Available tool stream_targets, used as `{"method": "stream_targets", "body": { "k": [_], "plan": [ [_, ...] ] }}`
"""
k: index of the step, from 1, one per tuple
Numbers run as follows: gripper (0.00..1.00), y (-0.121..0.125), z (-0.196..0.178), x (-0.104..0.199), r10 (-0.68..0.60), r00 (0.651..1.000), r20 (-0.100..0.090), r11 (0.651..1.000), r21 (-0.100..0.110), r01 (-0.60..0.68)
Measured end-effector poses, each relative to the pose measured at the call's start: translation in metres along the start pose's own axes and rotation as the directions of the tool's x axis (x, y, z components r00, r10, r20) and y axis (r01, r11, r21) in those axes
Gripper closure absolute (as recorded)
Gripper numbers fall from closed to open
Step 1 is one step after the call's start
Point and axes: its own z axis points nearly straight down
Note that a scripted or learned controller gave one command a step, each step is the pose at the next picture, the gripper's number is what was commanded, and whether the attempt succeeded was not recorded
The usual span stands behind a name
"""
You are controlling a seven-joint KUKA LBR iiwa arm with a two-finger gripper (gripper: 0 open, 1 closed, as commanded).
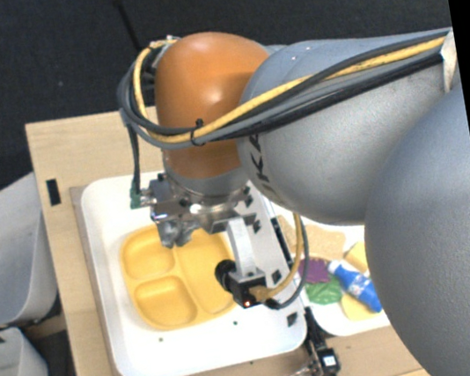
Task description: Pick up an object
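Starting nearest: white bin (201,358) holds a yellow divided tray (160,298), the likely pick. Gripper (173,229) sits over the tray's far edge; open or closed, cannot tell. Risk: the wide, shallow tray probably slips or tilts if pinched on one rim.

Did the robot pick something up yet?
Not that I can see. The reach looks done: the tool sits low at the yellow tray in the white bin. Nothing is visibly held. Gripping and lifting are left.
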Motion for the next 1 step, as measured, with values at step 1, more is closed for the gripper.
{"method": "stream_targets", "body": {
  "k": [1],
  "plan": [
    [1.00, 0.0005, -0.0089, -0.0006, -0.007, 1.000, 0.002, 1.000, 0.002, 0.007]
  ]
}}
